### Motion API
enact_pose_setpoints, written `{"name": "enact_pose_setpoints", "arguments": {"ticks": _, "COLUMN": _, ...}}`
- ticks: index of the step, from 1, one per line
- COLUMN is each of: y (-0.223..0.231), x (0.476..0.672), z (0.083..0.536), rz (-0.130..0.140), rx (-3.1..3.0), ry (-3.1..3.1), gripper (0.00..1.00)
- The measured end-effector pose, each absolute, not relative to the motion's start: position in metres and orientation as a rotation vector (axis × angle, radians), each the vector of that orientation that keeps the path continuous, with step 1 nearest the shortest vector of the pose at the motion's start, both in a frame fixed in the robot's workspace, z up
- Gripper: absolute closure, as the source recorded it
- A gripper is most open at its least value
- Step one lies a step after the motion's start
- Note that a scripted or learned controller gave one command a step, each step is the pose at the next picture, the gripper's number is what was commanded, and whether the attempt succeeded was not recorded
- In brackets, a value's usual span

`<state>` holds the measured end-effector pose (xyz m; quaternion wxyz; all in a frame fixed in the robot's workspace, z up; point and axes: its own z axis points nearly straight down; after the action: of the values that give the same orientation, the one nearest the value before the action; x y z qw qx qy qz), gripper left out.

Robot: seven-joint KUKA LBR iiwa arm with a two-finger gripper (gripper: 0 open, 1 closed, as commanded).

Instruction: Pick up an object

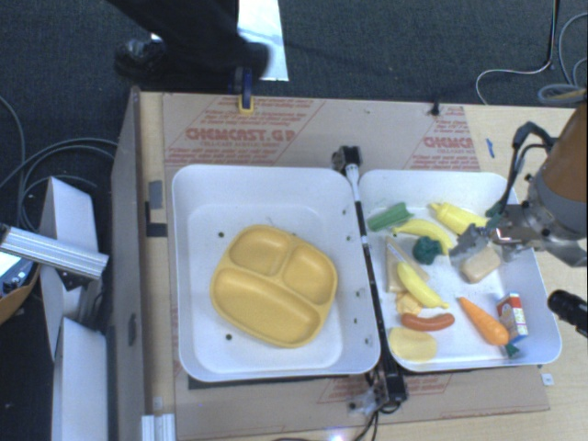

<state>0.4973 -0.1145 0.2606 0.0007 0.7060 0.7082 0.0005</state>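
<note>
The right bin (544, 336) holds several toy foods. Among them are a tan bread-like block (480, 266), an orange carrot (484, 322), a red sausage (428, 321), a yellow banana (419, 285), a dark green broccoli piece (426, 249), a green pod (389, 217) and a yellow squash-like piece (455, 217). My gripper (478, 240) hangs low over the bin's right half, just above the tan block and right of the broccoli piece. The gripper's body hides the block's upper edge. I see no object lifted off the bin floor.
The left bin (197, 246) holds a yellow compartment plate (274, 285). A flat yellow disc (413, 344) and a small red-and-white box (514, 315) lie near the right bin's front. The arm's cable (516, 159) loops above the gripper. A black clip (347, 159) sits at the bins' shared far edge.
</note>
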Motion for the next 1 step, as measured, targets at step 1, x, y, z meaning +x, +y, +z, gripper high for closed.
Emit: {"name": "enact_pose_setpoints", "arguments": {"ticks": 1, "y": -0.0866, "x": 0.5268, "z": 0.1380, "rz": -0.006, "rx": 2.219, "ry": 2.234, "gripper": 0.00}}
